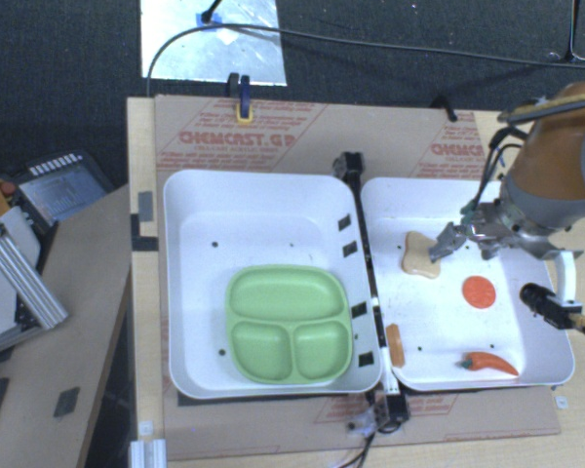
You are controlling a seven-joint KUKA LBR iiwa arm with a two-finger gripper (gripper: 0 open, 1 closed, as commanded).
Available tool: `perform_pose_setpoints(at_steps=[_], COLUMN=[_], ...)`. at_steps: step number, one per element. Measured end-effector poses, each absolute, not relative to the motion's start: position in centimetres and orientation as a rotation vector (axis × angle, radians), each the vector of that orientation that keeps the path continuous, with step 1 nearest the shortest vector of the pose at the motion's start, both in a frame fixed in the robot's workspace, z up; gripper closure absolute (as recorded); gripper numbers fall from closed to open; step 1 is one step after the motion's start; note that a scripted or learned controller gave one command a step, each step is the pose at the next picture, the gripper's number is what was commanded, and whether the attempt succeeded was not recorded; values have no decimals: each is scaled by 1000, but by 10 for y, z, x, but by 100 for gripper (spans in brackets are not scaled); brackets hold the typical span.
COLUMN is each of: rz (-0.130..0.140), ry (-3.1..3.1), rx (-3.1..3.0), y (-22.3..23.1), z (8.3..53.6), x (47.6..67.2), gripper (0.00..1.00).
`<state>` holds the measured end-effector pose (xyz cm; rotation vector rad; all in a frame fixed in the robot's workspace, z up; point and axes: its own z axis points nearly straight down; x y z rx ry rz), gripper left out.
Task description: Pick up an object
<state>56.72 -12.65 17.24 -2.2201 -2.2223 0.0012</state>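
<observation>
The right bin (536,359) holds several small items. A tan bread-like piece (418,255) lies at its upper left, a red disc (480,292) sits near the middle, and an orange pepper-shaped piece with a green stem (488,363) rests by the front wall. An orange stick (395,344) lies along the left wall. My gripper (463,247) hangs low over this bin, just right of the tan piece and above the red disc. It is open, and one fingertip (439,250) is close to the tan piece's right edge. Nothing sits between the fingers.
The left bin (195,222) holds a green three-compartment plate (289,322) toward its front. A black-clipped divider (363,261) separates the two bins. The arm's grey and orange body (561,169) looms over the right bin's back right corner.
</observation>
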Motion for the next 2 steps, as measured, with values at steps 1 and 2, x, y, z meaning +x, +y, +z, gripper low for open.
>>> perform_pose_setpoints(at_steps=[1,2], rz=[2,-1], ry=[-2221,-2224], rx=[-2219,-2221], y=[-130,-130], z=[112,126], x=[573,574], gripper=[0,100])
